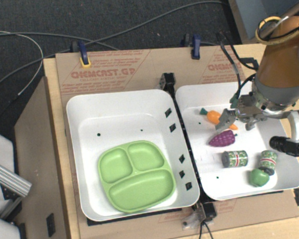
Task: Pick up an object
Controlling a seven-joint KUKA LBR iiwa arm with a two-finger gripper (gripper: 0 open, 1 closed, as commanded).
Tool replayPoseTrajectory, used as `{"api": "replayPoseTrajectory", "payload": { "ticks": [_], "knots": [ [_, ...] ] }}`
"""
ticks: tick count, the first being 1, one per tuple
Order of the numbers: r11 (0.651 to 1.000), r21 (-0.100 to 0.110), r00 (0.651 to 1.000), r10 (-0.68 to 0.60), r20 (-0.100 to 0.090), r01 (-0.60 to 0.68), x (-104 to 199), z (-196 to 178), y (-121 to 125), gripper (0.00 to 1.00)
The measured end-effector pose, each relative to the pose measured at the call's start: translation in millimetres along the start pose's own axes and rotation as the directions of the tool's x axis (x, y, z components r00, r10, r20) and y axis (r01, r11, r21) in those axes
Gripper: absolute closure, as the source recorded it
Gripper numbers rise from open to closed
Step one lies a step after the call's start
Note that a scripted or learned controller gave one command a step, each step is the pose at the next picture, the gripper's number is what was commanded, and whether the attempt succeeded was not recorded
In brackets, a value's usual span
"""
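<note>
My gripper [239, 119] hangs over the back of the right bin [289, 181], open, its fingers spread with nothing held between them. An orange toy carrot [213, 117] lies just left of it, partly under the left finger [227, 117]. A purple grape bunch [221, 138] lies just in front of the gripper. Further forward, a small green-labelled can [234, 159] lies on its side. A second can [269, 159] and a green round fruit [259, 177] sit near the bin's front right corner.
The left bin [81, 129] holds a green divided plate [137, 175]. A black ridge [182, 139] separates the two bins. A black fitting [285, 144] juts in at the right bin's right rim. Cables run behind the bench.
</note>
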State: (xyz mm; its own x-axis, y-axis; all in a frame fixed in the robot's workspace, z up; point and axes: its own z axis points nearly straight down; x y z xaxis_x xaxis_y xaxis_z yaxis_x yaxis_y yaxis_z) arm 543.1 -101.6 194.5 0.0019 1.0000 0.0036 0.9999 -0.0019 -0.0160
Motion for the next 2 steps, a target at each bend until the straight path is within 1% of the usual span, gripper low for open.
{"api": "replayPoseTrajectory", "payload": {
  "ticks": [1,2],
  "knots": [
    [1.000,-0.014,1.000,-0.003,0.002,0.003,0,-7,3,0.00],
    [1.000,-0.008,1.000,-0.001,0.001,0.001,-9,49,5,0.00]
  ]
}}
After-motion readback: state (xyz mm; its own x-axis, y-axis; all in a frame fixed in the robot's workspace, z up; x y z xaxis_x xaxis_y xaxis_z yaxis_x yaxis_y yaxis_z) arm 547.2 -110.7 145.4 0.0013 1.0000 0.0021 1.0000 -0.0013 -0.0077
